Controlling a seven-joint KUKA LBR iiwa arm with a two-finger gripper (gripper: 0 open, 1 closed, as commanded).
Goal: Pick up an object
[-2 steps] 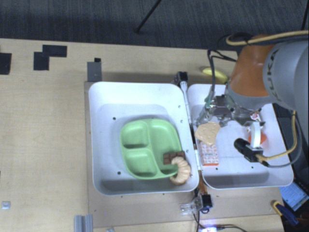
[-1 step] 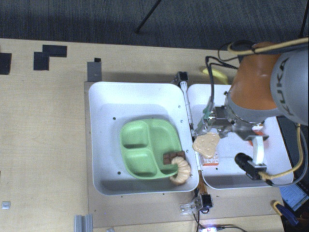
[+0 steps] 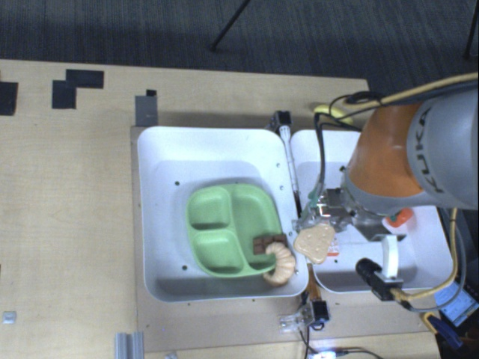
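Tan bread slice [image 3: 314, 243] at right bin [image 3: 423, 256] left rim, just under gripper [image 3: 323, 214]. I cannot tell grip state. Step: grasp. Next: I confirm hold, lift straight.

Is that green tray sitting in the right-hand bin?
No, the green tray lies in the left bin, while the arm works over the right bin.

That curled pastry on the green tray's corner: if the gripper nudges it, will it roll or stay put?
The pastry is curved and lumpy, not round, so it would probably slide or pivot rather than roll. It sits on the edge of the green tray, partly overhanging, so a push could tip it off into the bin. It looks light.
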